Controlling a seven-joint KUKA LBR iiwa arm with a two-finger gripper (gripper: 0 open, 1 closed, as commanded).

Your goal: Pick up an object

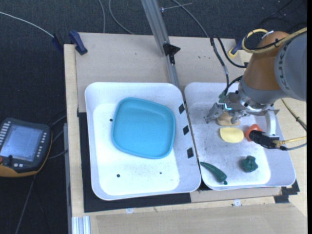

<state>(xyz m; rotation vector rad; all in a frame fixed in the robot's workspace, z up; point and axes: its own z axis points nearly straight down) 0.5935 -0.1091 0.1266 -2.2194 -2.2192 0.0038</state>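
My gripper (pixel 225 116) is low over the upper middle of the right bin (pixel 280 179), with the grey and orange arm reaching in from the right. Its fingers are spread apart, so it is open. A small tan object (pixel 225 115) lies between the fingers, partly hidden by the wrist. Just below it lies a pale yellow oval object (pixel 231 135). An orange-red object (pixel 252 131) sits to the right of the yellow one, next to a black part of the arm.
A dark green lumpy object (pixel 249 164) and a long green pepper (pixel 214 172) lie near the right bin's front. The left bin (pixel 97 130) holds a light blue plate (pixel 144 127). A metal post (pixel 157 18) rises behind the bins, and cables run near the arm.
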